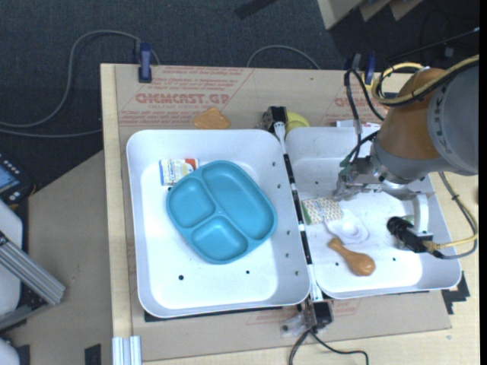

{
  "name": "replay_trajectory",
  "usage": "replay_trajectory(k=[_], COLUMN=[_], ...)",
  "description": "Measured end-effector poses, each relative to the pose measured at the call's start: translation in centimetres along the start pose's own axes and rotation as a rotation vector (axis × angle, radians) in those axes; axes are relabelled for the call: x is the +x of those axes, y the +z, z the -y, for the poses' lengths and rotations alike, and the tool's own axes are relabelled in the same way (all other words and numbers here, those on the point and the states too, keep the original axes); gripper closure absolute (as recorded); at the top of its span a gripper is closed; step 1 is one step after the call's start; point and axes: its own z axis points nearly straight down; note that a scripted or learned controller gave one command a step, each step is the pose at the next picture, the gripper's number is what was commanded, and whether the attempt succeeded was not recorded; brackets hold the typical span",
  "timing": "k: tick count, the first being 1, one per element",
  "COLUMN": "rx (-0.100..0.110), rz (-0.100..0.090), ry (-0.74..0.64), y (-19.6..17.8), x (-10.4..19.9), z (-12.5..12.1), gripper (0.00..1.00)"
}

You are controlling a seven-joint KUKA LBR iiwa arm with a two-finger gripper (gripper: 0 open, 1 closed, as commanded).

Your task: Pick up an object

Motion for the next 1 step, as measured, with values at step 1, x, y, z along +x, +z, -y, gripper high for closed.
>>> replay_trajectory(k=[1], rx=[0.006], rz=[-0.002], ry=[0.0], y=[0.22], x=[0.1], z=[0.17], gripper=[0.0])
